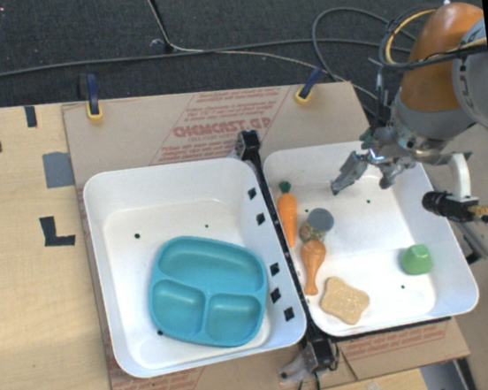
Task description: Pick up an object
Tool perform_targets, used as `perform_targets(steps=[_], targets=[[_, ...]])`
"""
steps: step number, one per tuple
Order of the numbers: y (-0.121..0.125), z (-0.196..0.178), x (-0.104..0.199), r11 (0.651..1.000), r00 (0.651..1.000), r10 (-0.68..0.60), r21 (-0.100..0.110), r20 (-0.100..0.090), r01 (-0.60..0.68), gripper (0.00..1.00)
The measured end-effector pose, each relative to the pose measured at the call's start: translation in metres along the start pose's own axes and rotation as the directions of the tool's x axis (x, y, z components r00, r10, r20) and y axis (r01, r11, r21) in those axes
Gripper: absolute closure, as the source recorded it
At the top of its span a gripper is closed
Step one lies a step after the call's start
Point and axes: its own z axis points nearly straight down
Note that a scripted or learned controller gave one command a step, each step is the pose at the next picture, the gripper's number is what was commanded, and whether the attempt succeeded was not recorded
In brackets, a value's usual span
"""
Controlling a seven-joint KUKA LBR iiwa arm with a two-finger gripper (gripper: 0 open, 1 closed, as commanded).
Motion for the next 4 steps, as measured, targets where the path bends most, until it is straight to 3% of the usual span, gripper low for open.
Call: perform_targets(steps=[2, 3, 4], targets=[[0.004, 0.105, -0.003, 1.000, 1.000, -0.001, -0.007, 0.002, 0.001, 0.00], [0.005, 0.092, -0.003, 1.000, 1.000, -0.001, -0.011, 0.004, 0.001, 1.00], [0.011, 0.030, -0.001, 1.000, 1.000, -0.001, -0.011, 0.001, 0.001, 1.00]])
